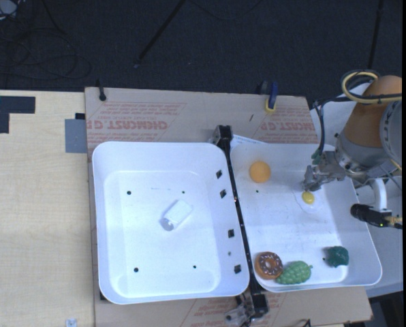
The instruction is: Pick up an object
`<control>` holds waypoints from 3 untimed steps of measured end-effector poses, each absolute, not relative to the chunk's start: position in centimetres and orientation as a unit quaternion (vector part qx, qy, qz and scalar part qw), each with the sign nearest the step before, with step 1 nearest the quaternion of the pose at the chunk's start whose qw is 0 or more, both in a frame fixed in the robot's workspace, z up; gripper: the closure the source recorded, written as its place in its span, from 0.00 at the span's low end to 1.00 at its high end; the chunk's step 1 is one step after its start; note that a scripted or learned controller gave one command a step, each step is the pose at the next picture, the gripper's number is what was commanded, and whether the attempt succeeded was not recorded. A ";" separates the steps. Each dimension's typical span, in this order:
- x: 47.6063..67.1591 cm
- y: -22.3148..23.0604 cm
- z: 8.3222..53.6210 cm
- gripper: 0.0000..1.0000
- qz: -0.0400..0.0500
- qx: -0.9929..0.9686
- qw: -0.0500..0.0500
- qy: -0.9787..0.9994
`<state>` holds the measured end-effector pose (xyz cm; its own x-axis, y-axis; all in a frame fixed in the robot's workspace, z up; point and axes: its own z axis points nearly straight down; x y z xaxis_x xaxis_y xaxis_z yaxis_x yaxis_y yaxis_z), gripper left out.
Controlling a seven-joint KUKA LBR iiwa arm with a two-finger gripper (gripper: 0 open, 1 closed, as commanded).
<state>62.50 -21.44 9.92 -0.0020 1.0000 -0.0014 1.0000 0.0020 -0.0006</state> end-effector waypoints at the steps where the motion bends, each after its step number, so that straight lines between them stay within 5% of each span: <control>1: 62.5 -21.4 16.4 1.00 0.001 0.707 0.002 0.708; 2: 62.5 -21.4 16.0 0.00 -0.001 0.706 0.000 0.708; 3: 64.4 -21.2 8.4 0.00 -0.001 0.705 -0.001 0.709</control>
